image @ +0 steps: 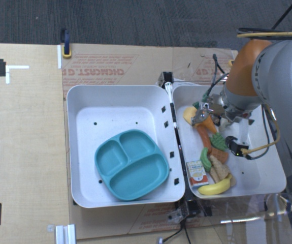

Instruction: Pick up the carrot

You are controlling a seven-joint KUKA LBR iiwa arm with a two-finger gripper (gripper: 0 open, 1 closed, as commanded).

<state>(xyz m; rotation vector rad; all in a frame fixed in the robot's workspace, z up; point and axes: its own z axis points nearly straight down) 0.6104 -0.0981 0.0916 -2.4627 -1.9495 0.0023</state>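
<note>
Currently, the grey arm [280, 80] with its orange band [247, 67] reaches in from the right and hangs over the right bin [267, 179], 1 of 2 shallow white bins set side by side on the surface [24, 151]. The hand [206, 115] sits low over the upper left part of that bin, directly above the top end of the carrot [205, 134]. Whether the hand is spread or pressed together cannot be told, as the wrist body and cables hide that part.

The carrot is orange and lies at a slant in the right bin, its upper end under the hand and its lower end running down toward a green item [218, 141]. No clear gap shows between the carrot and the bin floor, so lift cannot be confirmed. A yellow piece [189, 115] lies just left of the hand. Further down the same bin lie a second green piece [205, 158], a tan item [218, 168], a small printed carton [196, 171] and a banana [216, 187], packed close together.

The left bin [82, 111] holds a teal divided plate [131, 163] with 3 compartments, resting tilted toward the bin's lower right.
</note>
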